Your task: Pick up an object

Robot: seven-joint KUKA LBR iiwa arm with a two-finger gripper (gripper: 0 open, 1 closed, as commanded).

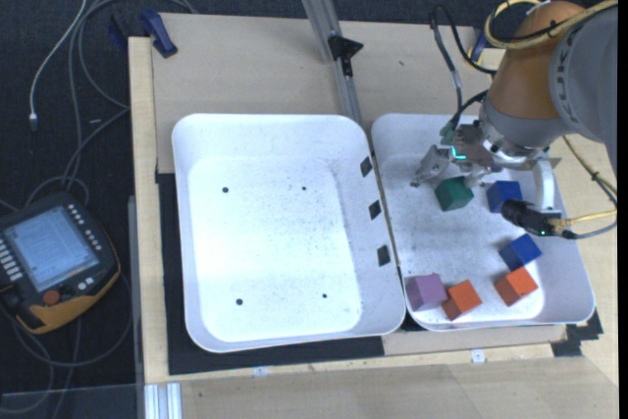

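Camera view looks down on a table (255, 44) with two white bins, the left bin (265, 231) and the right bin (422, 137). The end effector (453, 174) sits over the right bin's upper middle, directly above a green block (453, 196); whether its fingers are apart or together I cannot tell, and no grip on the block is visible. To do this well, I judge it should center over the green block, descend straight, and close squarely on opposite faces before lifting. Counted in the right bin: one green block, two blue blocks (520, 250), two orange blocks (516, 285), one purple block (426, 290).
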